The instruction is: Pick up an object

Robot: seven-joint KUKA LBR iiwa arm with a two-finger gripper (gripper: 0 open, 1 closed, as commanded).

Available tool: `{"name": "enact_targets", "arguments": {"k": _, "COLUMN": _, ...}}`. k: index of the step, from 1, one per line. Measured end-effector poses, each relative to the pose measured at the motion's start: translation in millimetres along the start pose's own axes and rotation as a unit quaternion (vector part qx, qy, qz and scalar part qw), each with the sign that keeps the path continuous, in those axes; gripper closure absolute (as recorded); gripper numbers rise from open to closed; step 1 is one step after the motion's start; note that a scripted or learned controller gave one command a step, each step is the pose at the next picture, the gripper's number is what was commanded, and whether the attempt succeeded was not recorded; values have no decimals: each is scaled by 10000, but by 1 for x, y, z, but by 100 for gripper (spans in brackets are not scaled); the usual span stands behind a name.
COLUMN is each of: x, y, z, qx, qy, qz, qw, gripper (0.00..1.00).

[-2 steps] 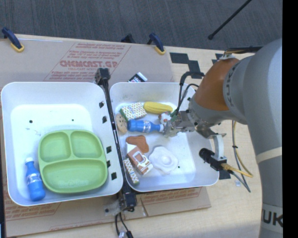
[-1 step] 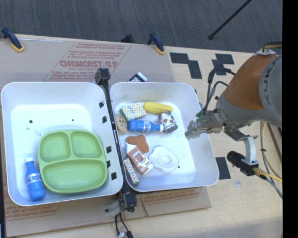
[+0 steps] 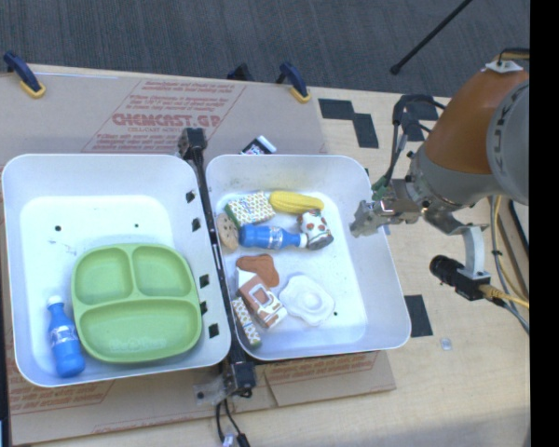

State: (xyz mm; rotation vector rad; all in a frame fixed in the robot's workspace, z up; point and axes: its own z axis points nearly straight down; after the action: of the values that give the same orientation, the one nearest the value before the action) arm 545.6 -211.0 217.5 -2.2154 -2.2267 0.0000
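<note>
Gripper (image 3: pixel 368 218) over right bin's (image 3: pixel 388 296) right rim, fingers indistinct: cannot tell whether apart or together, nothing seen between them. Nearest pickable object, blue bottle (image 3: pixel 271 238), mid-bin beside banana (image 3: pixel 296 201), well apart from gripper. Bare white floor along right wall. Left bin (image 3: pixel 23 250): green plate (image 3: pixel 135 302).

Two white bins (image 3: pixel 102 180) sit on cardboard (image 3: pixel 168 110) covering the bench (image 3: pixel 466 343).

Arm (image 3: pixel 480 147): cut off on the right side, so its base cannot be seen.
Gripper (image 3: pixel 365 220): too small and blurred for its fingers to be made out.
Small carton (image 3: pixel 262 303): its printed words are too tiny to be read.
</note>
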Motion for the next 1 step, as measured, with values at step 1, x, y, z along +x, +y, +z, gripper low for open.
{"name": "enact_targets", "arguments": {"k": 1, "x": 5, "y": 96, "z": -6, "qx": -10, "qy": -4, "qz": -2, "qw": 10000, "gripper": 100}}
